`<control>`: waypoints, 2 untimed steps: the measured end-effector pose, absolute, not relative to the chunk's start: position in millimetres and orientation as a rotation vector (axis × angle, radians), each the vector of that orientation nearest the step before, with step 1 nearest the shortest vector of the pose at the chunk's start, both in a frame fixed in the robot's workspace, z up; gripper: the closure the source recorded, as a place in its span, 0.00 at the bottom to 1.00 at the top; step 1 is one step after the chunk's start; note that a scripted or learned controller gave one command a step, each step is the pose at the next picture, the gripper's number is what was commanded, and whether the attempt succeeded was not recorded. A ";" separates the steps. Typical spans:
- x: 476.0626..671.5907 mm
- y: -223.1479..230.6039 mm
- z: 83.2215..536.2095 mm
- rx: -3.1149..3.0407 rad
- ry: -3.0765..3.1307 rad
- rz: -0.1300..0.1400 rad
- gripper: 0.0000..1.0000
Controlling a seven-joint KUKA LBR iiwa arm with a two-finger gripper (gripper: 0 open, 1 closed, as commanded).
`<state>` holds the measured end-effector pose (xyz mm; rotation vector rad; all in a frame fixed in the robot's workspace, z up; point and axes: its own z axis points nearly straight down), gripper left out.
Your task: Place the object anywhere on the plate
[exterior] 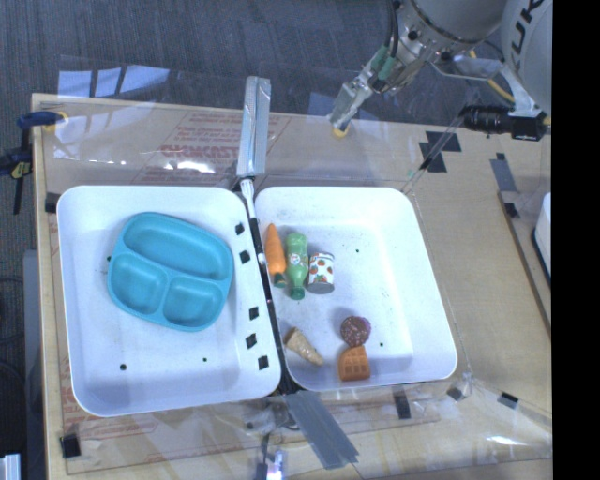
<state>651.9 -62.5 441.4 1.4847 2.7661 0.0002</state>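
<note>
Across the tabletop (469,234), which is brown and covered with a clear sheet, two shallow white bins sit side by side and touch along their inner edges. Leftward lies the left bin (84,309), and it carries a blue plate (171,270) with three compartments, set slightly tilted toward the upper left part of the bin. Beside it, the right bin (412,272) holds all of the small things, gathered toward its left and lower parts. Above the bins, at the upper right, the grey arm (450,19) reaches in, and its hand (343,118) hangs over the bare tabletop beyond the far rim of the right bin, well apart from everything inside it. Whether the hand's fingers are apart or together cannot be told at this size; nothing shows between them.

Within the right bin, an orange carrot (275,250) lies lengthwise just beside the inner wall, and a green bottle (296,265) lies next to it, touching or nearly so. A small can (322,272) with a white label printed in red and green sits just right of the bottle. Lower down, an orange waffle-like wedge (353,364) rests near the front rim, with a dark brown round cookie (355,330) just above it and a tan cone (303,346) to their left.
</note>
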 end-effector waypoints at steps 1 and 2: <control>642.9 -0.1 205.5 1.303 2.863 -0.005 1.00; 615.7 48.9 252.6 1.099 2.942 -0.001 1.00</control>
